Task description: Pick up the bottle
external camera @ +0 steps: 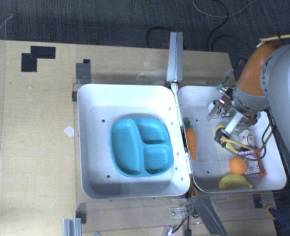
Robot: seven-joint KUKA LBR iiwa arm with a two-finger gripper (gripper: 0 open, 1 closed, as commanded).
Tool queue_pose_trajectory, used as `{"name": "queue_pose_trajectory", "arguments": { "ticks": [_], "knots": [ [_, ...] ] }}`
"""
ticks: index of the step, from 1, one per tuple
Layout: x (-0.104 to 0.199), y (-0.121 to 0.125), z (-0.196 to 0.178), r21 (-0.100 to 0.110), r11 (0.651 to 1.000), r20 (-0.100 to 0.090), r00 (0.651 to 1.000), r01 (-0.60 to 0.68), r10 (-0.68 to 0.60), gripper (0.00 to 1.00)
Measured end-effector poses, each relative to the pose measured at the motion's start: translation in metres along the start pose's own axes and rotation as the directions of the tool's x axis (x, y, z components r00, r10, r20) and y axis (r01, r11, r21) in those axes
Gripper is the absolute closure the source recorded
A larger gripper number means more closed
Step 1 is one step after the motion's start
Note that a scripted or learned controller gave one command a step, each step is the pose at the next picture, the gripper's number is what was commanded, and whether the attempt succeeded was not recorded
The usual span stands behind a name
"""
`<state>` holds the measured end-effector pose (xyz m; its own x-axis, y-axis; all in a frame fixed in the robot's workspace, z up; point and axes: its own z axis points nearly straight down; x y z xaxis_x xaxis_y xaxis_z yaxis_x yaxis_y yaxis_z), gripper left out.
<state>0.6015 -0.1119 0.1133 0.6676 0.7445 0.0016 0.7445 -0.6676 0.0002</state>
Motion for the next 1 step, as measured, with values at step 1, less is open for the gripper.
{"name": "queue_pose_trajectory", "arguments": {
  "ticks": [1],
  "knots": [
    [-0.0003, 0.0785, 0.0149, -0.009, 0.999, -0.005, 0.999, -0.033, 0.033, 0.00]
  ]
}}
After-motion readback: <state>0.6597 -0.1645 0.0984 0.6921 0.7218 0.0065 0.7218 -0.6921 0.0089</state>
